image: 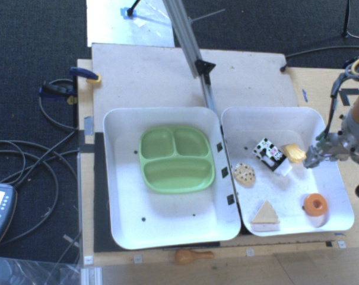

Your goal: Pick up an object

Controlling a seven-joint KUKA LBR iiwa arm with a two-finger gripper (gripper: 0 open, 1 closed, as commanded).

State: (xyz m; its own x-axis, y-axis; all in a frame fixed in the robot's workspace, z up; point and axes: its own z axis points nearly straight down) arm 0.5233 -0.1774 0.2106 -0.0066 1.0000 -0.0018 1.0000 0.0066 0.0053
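The things to pick from lie in the right bin (232, 159), the one nearest the arm. A small carton with a black-and-white cow pattern (269, 154) lies tilted near the bin's middle, with a touch of pink on its face; any writing on it is too small to read. Just beside it to the right sits a yellow, rounded piece (295, 152), close to touching the carton. Left of the carton, near the wall between the bins, lies a round speckled cookie (244, 174). Toward the front of the bin a tan wedge on a white base (266, 214) rests flat, and to its right an orange ring (315, 204) lies near the bin's right wall, well apart from the wedge. The gripper (314, 158) hangs over the right side of this bin, just to the right of the yellow piece and above the ring; nothing shows between its fingers, and whether they are spread or pressed together cannot be told. The left bin (117, 177) holds a green tray with three compartments (176, 160), lying flat a little above its middle. On the bench in front of the bins lies a tan, pear-shaped thing (193, 255). At the bench's left edge a blue and yellow clamp (84, 75) grips the board.
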